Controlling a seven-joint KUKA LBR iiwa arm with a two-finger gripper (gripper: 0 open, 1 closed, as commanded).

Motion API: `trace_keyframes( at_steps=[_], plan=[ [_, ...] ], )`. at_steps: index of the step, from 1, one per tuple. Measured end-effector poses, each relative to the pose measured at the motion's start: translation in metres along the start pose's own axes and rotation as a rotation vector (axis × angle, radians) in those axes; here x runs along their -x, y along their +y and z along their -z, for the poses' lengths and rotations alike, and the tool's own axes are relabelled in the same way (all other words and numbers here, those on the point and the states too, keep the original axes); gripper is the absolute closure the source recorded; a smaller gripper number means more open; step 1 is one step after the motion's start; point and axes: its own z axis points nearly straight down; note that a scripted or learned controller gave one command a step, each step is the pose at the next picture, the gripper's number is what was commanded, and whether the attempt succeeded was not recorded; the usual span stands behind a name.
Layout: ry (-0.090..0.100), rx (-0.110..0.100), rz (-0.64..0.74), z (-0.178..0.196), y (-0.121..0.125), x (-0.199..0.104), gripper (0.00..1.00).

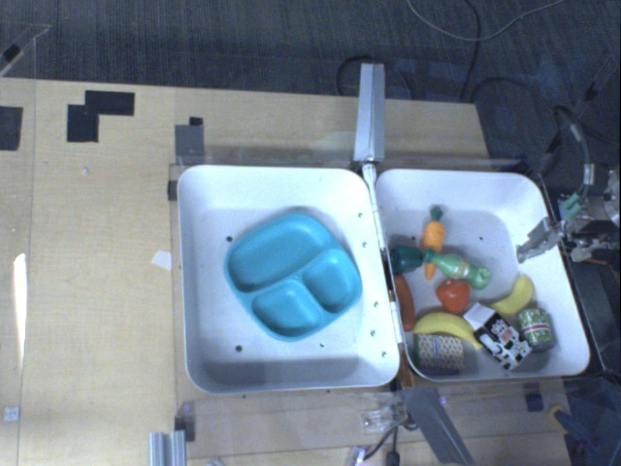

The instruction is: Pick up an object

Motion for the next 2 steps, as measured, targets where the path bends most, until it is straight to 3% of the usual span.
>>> trace_keyframes(
  at_steps=[1,2],
  plan=[
    [0.002,-0.002,0.132,-0.147,-0.008,-0.045,0.0],
    [-0.001,0.009,0.17,-0.184,0.063,-0.036,0.0]
  ],
)
